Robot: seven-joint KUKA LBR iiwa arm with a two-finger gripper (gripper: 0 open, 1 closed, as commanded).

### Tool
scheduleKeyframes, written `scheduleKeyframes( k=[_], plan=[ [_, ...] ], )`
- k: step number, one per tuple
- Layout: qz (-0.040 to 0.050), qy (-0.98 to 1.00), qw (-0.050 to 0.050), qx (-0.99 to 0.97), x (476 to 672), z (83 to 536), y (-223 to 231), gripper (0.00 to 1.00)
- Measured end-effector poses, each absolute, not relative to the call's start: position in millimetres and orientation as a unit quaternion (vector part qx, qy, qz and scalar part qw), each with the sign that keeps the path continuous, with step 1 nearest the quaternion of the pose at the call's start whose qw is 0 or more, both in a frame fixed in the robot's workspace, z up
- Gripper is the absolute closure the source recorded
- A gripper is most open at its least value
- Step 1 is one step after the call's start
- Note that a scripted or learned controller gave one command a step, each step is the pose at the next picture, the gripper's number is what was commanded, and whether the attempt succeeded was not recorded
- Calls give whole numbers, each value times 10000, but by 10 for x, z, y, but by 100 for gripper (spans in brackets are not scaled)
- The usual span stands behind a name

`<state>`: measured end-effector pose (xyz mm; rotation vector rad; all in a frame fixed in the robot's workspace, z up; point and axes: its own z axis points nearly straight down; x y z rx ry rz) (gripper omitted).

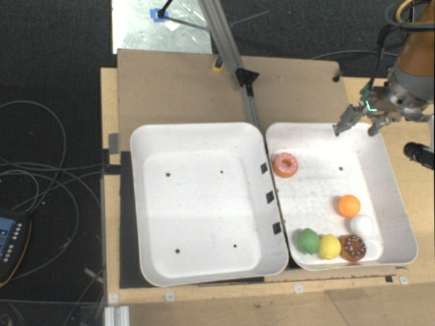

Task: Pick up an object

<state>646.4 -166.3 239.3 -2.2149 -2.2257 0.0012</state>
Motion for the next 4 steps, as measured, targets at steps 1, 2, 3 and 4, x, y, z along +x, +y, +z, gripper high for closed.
scheduleKeyframes(
  k=[1, 2, 3, 4],
  plan=[
    [-2, -7096, -9, -7046, 6471, 2416, -1662, 0],
    [7, -7075, 4, -7067, 6388, 1953, -1688, 0],
    [9, -7077, 13, -7066, 6372, 1334, -1638, 0],
    [6, -7076, 9, -7066, 6370, 884, -1630, 0]
  ],
)
